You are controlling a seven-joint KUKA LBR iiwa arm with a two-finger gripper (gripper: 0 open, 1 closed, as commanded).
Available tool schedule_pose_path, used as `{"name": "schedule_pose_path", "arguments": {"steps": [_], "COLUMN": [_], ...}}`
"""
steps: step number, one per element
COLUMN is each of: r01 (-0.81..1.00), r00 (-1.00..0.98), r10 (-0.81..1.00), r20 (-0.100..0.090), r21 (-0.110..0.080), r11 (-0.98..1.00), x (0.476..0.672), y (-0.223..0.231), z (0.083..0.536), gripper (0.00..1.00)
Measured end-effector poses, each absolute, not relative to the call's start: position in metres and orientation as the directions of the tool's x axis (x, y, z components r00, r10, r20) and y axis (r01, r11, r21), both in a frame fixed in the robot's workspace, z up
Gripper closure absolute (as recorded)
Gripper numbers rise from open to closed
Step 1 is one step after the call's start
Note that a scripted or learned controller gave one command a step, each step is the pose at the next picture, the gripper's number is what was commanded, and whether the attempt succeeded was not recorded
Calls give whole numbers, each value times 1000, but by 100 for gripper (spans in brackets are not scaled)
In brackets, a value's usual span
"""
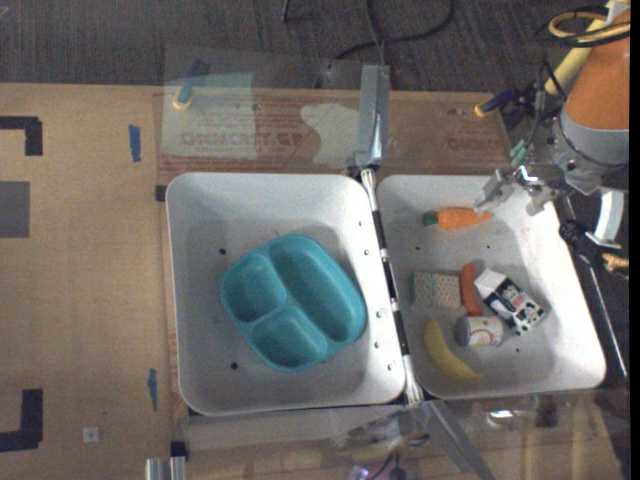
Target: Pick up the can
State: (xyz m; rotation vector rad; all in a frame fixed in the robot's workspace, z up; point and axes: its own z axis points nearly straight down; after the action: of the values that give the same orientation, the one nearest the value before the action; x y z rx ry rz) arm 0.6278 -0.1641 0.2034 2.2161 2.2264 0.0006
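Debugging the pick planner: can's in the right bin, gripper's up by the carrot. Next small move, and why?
Probably shift the gripper toward the bin's near side until it is over the can. It hangs at the far edge of the right bin, beside the carrot, while the can lies between the banana and the small carton.

Two white bins sit side by side on the bench — a left bin (190, 218) and a right bin (570, 368). Left of the seam between them lies one teal divided plate (292, 300), with three compartments. Right of that seam there are six small things: one carrot (458, 218), one banana (448, 352), one can (481, 330) lying on its side, one black-and-white carton (511, 302), one speckled sponge-like pad (436, 289) and one small orange piece (469, 288) — a single one of each kind.
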Motion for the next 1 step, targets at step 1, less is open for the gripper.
{"name": "schedule_pose_path", "arguments": {"steps": [1], "r01": [954], "r00": [300], "r10": [954], "r20": [0], "r21": [-2], "r11": [-300], "x": [622], "y": [-174], "z": [148], "gripper": [0]}}
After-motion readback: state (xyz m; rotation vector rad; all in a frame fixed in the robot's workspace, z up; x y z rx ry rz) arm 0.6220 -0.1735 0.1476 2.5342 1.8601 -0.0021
